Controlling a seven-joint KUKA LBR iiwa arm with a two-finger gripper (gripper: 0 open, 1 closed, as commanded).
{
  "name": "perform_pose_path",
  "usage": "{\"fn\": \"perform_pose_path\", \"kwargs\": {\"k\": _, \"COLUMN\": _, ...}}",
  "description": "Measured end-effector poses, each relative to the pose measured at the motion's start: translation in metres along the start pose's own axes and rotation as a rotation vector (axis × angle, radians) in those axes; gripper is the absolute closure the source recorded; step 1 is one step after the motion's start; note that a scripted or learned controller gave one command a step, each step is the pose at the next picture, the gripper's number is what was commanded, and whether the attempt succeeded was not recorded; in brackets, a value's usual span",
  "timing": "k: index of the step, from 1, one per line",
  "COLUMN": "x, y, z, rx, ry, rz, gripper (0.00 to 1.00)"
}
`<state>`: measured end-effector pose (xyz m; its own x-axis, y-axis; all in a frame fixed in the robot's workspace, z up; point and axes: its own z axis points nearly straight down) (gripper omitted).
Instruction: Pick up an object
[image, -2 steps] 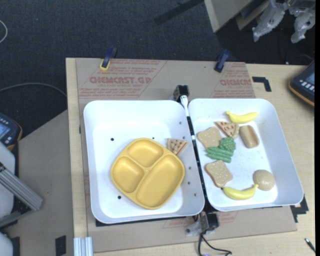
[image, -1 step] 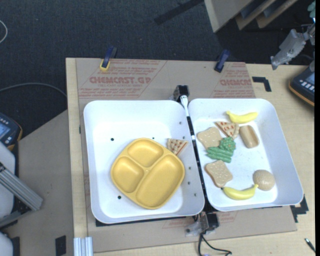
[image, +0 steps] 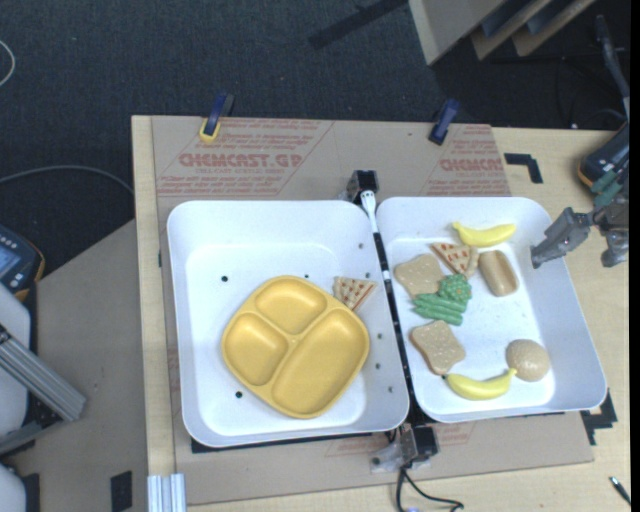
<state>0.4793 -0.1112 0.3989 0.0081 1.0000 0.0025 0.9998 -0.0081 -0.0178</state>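
The grey two-finger gripper (image: 556, 243) is hanging, jaws spread and holding nothing, over the right rim of the shallow white right bin (image: 585, 345). The tan oblong toy bread roll (image: 498, 272) is lying nearest, just left of it, long axis running near-to-far.

The gripper (image: 585, 235) is being cut off by the frame's right edge, so its fingers cannot be judged; a waffle piece (image: 352, 291) is perhaps being partly hidden by the yellow plate (image: 294, 345).
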Motion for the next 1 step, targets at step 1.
{"fn": "perform_pose_path", "kwargs": {"k": 1, "x": 0.082, "y": 0.018, "z": -0.1448, "rx": -0.038, "ry": -0.002, "rz": -0.018, "gripper": 0.0}}
